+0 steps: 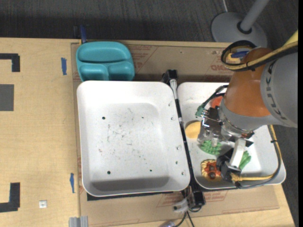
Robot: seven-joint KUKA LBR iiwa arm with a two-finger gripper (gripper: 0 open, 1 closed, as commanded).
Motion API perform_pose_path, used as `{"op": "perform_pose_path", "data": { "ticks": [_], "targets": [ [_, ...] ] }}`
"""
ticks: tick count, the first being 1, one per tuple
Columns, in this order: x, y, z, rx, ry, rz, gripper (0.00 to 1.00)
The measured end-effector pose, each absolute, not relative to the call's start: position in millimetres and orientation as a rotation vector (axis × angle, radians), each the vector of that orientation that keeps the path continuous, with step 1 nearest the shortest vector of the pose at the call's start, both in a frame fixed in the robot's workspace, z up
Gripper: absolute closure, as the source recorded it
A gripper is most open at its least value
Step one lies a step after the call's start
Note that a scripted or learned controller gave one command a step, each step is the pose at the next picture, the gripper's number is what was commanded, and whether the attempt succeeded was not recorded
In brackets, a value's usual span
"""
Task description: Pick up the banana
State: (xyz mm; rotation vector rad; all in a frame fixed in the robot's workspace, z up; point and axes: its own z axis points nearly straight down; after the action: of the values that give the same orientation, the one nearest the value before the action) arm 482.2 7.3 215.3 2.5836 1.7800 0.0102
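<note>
The arm, with its orange band (246,96), hangs over the right bin (277,171). My gripper (210,137) points down into the left half of that bin. A yellow rounded piece (191,129), which looks like the banana, lies just left of the gripper near the bin's left wall, and part of it is hidden under the gripper. I cannot tell whether the gripper touches it.
A green item (208,148) lies under the gripper and another green item (245,160) to its right. A red and yellow toy (209,169) sits at the bin's front, a red piece (217,101) at the back. The left bin (90,141) adjoins. A teal tray (105,60) stands behind it.
</note>
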Motion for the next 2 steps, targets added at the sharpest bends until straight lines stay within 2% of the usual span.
{"op": "perform_pose_path", "data": {
  "ticks": [2],
  "targets": [
    [484.0, 8.0, 235.0, 2.578, 1.784, 0.013, 1.0]
  ]
}}
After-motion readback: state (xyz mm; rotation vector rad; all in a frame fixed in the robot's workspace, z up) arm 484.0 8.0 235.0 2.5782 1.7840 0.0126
